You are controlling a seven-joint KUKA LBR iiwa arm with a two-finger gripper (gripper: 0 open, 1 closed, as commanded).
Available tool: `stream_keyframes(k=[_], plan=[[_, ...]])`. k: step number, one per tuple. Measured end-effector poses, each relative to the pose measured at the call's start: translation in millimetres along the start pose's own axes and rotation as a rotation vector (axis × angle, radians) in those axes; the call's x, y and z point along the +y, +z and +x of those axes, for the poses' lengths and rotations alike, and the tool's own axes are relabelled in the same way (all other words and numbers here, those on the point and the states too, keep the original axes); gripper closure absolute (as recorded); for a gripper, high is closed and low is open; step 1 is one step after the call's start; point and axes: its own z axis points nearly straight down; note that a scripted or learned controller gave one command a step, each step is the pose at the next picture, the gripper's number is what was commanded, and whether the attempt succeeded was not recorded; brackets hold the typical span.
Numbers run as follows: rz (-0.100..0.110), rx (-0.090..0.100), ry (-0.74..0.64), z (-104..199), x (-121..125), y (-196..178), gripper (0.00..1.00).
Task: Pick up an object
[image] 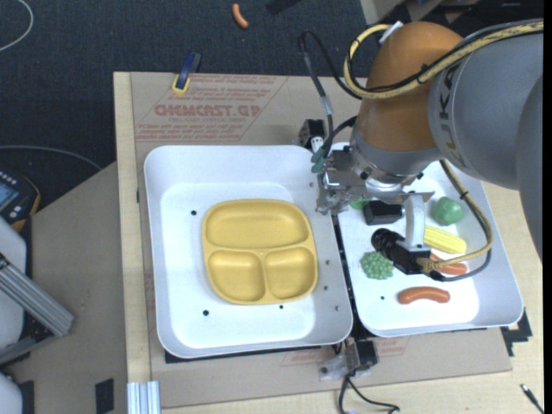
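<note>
My gripper (343, 190) hangs over the right bin's (384, 310) left edge; spread or closed, I cannot tell. Inside that bin lies a knobbly green broccoli floret (377, 266).

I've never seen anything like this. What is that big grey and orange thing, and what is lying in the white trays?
That is a robot arm, filmed by one camera fixed above the bench, looking down at a slant. It reaches in from the right, and its gripper hangs over the seam between two white bins. The left bin holds a yellow divided plate. The right bin holds toy foods: a green ball, corn, broccoli and a sausage. Whether the gripper holds anything, I cannot tell.
</note>
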Motion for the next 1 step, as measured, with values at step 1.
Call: stream_keyframes(k=[1], plan=[[-0.004,0.000,0.001,6.2,6.1,1.5,1.00]])
